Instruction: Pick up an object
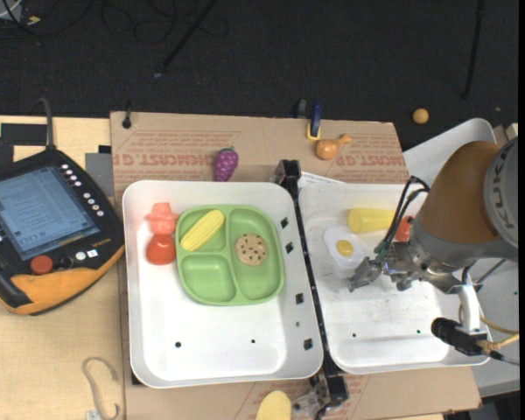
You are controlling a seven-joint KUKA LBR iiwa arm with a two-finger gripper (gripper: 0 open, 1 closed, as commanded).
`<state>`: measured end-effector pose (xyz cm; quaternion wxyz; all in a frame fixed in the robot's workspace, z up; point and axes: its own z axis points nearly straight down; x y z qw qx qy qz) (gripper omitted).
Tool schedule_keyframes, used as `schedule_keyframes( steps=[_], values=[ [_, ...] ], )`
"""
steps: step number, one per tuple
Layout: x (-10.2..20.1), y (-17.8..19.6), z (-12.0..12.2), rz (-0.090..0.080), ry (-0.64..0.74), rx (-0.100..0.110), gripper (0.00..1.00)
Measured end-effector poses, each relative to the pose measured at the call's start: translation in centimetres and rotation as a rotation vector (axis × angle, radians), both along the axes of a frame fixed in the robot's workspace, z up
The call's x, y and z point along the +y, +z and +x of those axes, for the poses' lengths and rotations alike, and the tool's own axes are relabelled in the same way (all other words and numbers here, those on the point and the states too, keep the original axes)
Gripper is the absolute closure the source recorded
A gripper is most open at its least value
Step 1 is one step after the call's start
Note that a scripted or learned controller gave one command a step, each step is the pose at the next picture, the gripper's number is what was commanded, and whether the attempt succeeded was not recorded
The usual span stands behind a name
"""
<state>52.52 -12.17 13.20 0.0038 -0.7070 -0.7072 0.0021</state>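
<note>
The jaws were low in the right bin, at the end of the arm that reached in from the right; I could not tell whether they were parted or closed, and nothing could be seen between them. Any object would do for the task, and the nearest candidate was the fried egg, lying flat on the bin floor just up and left of the jaws. A yellow block lay further up from them, near the bin's far wall, and something small and red peeked out up and to their right, against the arm. To do this step well, I judged the jaws should be centred over one thing before descending. The egg, being flat and thin, would probably be hard to pinch and might slide away; the block looked the better choice, thick enough to grip across its shorter side. The left bin, well to the left of the jaws, held a green plate with three compartments: corn in one, a cookie in another, the third bare. Beside the plate, further left, stood a red and pink toy. Both bins sat on a cardboard-covered surface.
</note>
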Motion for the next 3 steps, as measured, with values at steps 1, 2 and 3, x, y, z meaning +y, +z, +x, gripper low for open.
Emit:
schedule_keyframes(
  steps=[1, 2, 3],
  values=[
    [0.2, -4.7, 0.0, -0.001, 0.0, -0.005, 0.0],
    [0.0, -3.4, 0.0, -0.001, -0.008, -0.006, 1.0],
    [0.2, 0.8, 0.1, -0.002, -0.001, -0.009, 1.0]
  ],
)
